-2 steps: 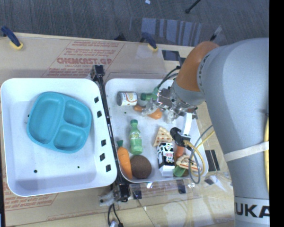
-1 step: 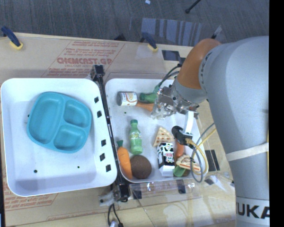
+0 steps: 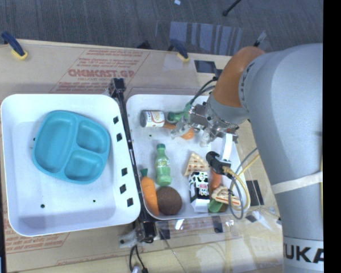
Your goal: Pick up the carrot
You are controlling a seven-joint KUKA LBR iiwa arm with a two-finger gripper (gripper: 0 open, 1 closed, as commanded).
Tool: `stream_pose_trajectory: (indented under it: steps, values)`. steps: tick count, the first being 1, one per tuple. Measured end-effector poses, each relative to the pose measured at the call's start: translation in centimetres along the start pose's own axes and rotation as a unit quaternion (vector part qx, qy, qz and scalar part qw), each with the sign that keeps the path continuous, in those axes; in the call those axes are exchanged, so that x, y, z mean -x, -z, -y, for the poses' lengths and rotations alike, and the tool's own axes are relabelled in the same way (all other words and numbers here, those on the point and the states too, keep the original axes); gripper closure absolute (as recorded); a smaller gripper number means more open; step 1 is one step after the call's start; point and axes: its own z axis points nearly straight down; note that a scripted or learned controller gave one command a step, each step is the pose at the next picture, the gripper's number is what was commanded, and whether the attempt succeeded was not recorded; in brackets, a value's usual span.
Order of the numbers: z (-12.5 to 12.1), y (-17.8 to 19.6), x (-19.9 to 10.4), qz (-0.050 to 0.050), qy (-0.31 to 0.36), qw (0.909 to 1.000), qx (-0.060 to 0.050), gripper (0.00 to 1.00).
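Down in the right bin, the carrot lies against a brown ball, beside a green bottle. The gripper hangs by a can; its fingers' state I cannot tell.

Even, bright overhead light; soft shadows, slight blur.

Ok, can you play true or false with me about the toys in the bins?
1. The blue plate lies in the left bin. True.
2. The green bottle sits on the blue plate. False: it lies in the right bin.
3. A carrot lies beside the brown ball. True.
4. The gripper is over the left bin. False: it is over the right bin, near the small can.
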Motion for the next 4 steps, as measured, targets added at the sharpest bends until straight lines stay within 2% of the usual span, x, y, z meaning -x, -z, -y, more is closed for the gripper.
stream_pose_trajectory:
  steps: [1, 2, 3, 4]
  values:
    - [0.0, 1.0, -0.1, 0.0, 0.004, 1.0, -0.002, 1.0]
    - [0.0, 1.0, -0.1, 0.0, 0.004, 1.0, -0.002, 0.0]
    - [-1.0, -1.0, -2.5, 0.001, -0.015, 0.9999, 0.003, 0.0]
    - [-1.0, 0.1, -2.5, 0.001, -0.011, 0.9999, 0.001, 1.0]
